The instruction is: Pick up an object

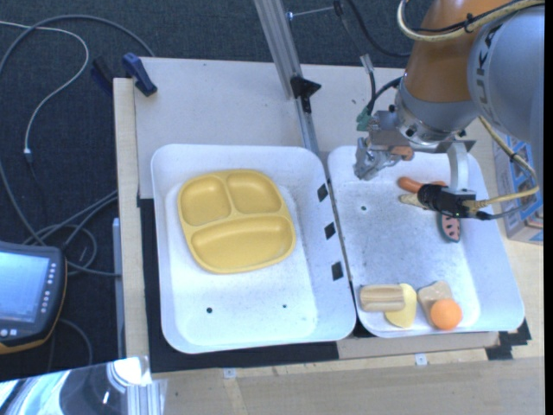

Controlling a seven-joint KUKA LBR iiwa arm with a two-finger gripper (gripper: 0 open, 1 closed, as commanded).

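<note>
In the camera view, the metal two-finger claw [370,164] hangs over the far left corner of the right shallow white plastic bin [406,258], its tips pointing down close to the bin floor. How far the tips stand apart cannot be told from this angle, and nothing can be seen between them. Nothing in the bin touches the claw.

Just to the right of the claw lies a small orange carrot-shaped toy [416,183], partly covered by a black fitting with a yellow cable [449,201] that crosses in front of it. Beside that, a small watermelon-slice toy with a dark rind [451,226] lies near the bin's right wall; its shape is hard to make out. At the near edge of the same bin sit a tan bread-like block [381,297], a pale yellow wedge [402,316], a beige lump [434,294] and a round orange ball [446,315], all crowded together and touching.

The left shallow white bin [251,318] bears a yellow plastic plate with three compartments [235,220].

The grey arm with its orange band [454,41] comes in from the far right, bent down over the pale tabletop [216,102]; its upper part is cut off by the frame edge.
</note>
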